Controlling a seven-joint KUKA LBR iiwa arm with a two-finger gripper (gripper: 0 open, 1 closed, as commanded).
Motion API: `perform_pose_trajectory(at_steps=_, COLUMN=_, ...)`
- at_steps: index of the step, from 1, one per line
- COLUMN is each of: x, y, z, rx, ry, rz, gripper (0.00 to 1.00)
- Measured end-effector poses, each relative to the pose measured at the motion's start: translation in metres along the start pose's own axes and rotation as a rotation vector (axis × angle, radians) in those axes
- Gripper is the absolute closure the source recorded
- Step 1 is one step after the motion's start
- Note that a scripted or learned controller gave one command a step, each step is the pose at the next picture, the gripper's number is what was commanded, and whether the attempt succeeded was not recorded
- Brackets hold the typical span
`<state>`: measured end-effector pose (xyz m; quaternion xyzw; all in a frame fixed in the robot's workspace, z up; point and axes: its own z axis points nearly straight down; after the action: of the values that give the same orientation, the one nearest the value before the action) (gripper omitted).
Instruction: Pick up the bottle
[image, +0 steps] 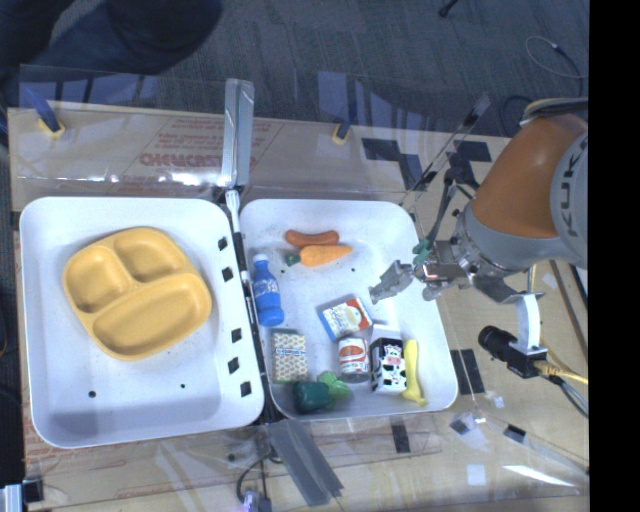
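Two white bins (60, 400) sit side by side. One yellow tray (135, 290) has three compartments. There is one bottle (266, 291), one carrot (322, 255), one sausage (311, 238), one can (352, 357), one banana (411, 371), one cow carton (387, 364), two small packets (289, 355) and one green vegetable (318, 392).

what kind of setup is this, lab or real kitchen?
Most likely a robot lab bench for pick tests, not a kitchen. Two shallow white plastic bins sit side by side, a grey arm's two-finger gripper reaches in, and toy food surrounds the small blue plastic bottle.
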<state>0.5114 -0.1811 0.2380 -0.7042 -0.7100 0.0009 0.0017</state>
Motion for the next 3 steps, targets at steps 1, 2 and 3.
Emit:
perform_pose_trajectory(at_steps=1, x=0.029, y=0.099, z=0.011, rx=-0.001, ry=-0.001, rz=-0.074, gripper=0.00)
perform_pose_trajectory(at_steps=2, x=0.087, y=0.093, z=0.095, rx=0.000, ry=-0.001, rz=-0.465, gripper=0.00)
perform_pose_trajectory(at_steps=3, x=0.076, y=0.064, z=0.136, rx=-0.020, ry=-0.018, rz=-0.517, gripper=0.00)
